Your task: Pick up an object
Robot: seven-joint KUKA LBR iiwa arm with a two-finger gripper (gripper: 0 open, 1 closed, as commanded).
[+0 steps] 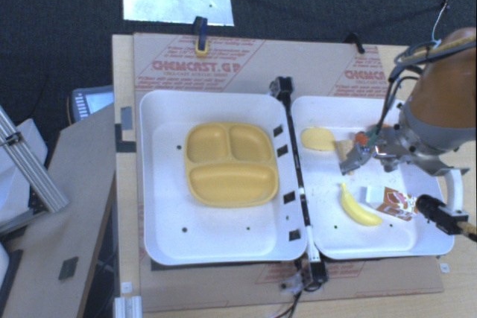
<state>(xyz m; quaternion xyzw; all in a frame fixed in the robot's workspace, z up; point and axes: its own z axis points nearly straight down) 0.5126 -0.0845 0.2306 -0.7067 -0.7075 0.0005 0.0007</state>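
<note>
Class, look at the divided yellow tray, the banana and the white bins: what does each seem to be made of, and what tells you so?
Divided yellow tray: probably moulded plastic, satin finish; even colour, rounded compartment walls.
Banana: likely a plastic toy; uniform yellow, smooth, no blemishes, though the view is too coarse to be sure.
White bins: seemingly thin formed plastic, matte-to-glossy; rounded corners, shallow raised rims.

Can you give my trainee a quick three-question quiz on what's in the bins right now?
1. True or false: the yellow divided tray lies in the left bin.
2. Which lies nearest the banana? A) tray B) small red-and-white packet C) yellow clamp
3. Fill in: the gripper hangs over the ____ bin.

Key: 1 true; 2 B; 3 right.
</note>
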